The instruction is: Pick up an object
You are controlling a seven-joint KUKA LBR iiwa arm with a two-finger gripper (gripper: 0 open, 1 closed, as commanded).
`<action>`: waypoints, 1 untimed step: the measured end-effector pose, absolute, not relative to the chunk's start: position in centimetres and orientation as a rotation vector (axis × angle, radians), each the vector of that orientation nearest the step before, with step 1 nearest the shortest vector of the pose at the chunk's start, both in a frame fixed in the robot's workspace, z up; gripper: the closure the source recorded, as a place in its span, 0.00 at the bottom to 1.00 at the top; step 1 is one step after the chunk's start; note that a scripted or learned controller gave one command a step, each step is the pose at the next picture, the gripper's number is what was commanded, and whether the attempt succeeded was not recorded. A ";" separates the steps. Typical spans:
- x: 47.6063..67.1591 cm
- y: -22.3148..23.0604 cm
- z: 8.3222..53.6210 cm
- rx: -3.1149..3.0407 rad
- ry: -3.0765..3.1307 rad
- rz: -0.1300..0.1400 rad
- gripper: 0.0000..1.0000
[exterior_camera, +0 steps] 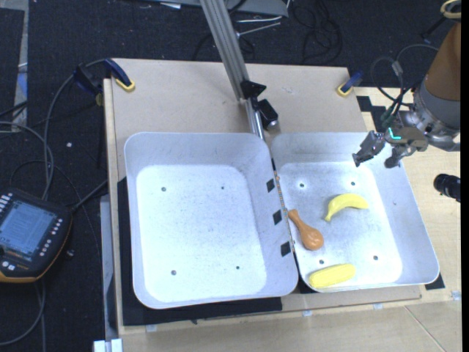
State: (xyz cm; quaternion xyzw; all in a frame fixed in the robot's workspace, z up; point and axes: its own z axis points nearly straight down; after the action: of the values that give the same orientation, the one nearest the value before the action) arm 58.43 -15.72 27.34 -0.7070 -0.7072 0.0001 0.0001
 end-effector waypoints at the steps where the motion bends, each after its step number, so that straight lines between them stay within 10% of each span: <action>1: 58.4 -15.7 27.3 -2.221 -2.222 0.000 0.00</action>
State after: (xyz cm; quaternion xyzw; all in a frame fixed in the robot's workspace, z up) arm 58.43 -15.72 27.33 -0.7070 -0.7072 0.0001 0.0001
